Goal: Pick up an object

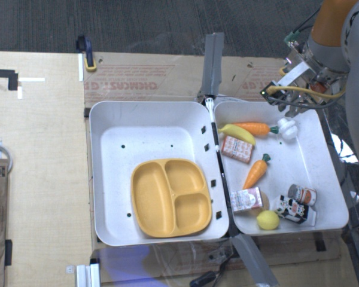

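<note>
The gripper (282, 95) hangs over the far rim of the right bin (332, 178), above the toys; whether it is wide or narrow I cannot tell. In that bin lie a banana (238, 133) touching a carrot (251, 128), a white piece (288, 129), a red packet (237, 149), a second carrot (255, 171), a pink carton (246, 200), a lemon (267, 220), a can (303, 194) and a cow-print carton (294, 210). The left bin (107, 160) holds a yellow tray (170, 197). Cardboard (149, 76) behind reads CHEMCUT, upside down
</note>
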`<state>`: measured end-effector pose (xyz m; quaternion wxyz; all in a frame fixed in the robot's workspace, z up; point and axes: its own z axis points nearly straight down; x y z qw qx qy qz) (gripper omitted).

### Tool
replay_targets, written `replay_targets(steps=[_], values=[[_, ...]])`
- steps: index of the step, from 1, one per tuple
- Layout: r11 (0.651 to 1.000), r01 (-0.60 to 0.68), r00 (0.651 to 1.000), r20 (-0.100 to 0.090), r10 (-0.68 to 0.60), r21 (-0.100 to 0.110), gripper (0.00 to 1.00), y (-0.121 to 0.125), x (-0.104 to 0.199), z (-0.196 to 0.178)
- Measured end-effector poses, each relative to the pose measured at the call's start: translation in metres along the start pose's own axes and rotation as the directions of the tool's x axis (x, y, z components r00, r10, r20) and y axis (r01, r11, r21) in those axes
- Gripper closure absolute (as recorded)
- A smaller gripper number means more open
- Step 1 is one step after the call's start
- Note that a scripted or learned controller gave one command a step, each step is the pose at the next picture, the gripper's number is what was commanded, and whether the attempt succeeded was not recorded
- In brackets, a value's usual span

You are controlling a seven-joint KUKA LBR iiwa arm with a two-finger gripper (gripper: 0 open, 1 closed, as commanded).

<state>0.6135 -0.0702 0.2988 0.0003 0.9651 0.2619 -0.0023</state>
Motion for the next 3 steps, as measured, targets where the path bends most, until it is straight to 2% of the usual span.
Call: replay_targets(steps=[1, 2, 3], values=[[1.0, 0.024, 1.0, 0.001, -0.024, 0.002, 1.0, -0.031, -0.005, 0.109], [0.996, 0.093, 0.996, -0.001, -0.093, 0.0, 1.0, -0.041, 0.064, 0.068], [0.98, -0.201, 0.98, 0.001, 0.201, 0.002, 1.0, -0.056, 0.023, 0.053]])
